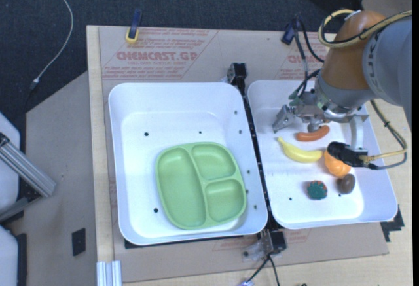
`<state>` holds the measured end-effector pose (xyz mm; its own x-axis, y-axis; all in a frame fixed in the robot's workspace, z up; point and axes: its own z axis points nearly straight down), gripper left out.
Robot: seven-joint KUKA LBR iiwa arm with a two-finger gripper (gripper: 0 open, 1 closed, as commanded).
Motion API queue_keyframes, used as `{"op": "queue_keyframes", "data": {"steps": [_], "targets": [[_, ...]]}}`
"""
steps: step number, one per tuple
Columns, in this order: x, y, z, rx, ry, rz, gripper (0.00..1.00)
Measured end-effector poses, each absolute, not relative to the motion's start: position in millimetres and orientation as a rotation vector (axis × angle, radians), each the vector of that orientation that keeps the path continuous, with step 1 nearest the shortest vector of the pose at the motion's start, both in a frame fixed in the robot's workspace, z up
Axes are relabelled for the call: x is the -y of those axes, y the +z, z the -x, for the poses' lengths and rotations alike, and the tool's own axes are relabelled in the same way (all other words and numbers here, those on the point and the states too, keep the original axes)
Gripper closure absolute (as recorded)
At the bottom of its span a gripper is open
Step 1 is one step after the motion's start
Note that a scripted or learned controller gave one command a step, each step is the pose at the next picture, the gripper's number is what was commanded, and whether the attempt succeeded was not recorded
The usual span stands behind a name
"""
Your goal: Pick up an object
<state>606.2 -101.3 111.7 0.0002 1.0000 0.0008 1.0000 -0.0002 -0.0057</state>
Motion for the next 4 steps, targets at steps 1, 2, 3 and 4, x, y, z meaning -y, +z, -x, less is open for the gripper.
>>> {"op": "queue_keyframes", "data": {"steps": [1,2,3,4], "targets": [[101,125,-607.4,2.220,-0.001,2.223,1.00],[105,186,-615.9,2.227,-0.007,2.226,1.00],[106,233,-617.1,2.226,-0.005,2.224,1.00],[57,222,-600.1,2.223,0.001,2.214,1.00]]}}
